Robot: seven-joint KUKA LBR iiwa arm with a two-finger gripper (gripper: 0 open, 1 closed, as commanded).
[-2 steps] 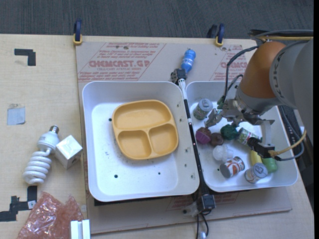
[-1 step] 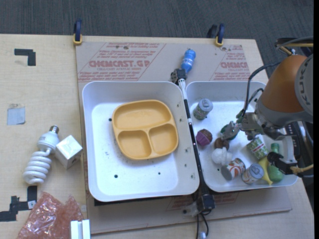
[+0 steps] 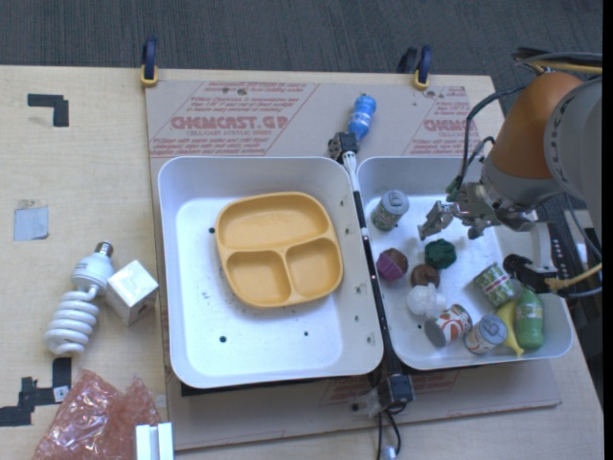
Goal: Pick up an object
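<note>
In the right-hand shallow white plastic bin (image 3: 402, 351), the metal two-finger hand (image 3: 443, 218) hangs with fingers spread wide, gripping nothing, just above a dark green rounded knobbly object (image 3: 440, 252). Nearby lie a purple ball (image 3: 391, 264) and small labelled cans (image 3: 493, 283). The left bin (image 3: 182, 257) carries a smooth yellow three-compartment tray (image 3: 279, 248).

I see my arm (image 3: 560, 132) reaching in from the right, its orange band high near the frame edge and the wrist angled down and leftward. The gripper (image 3: 439, 220) hangs with both fingers spread apart, nothing between them.
</note>
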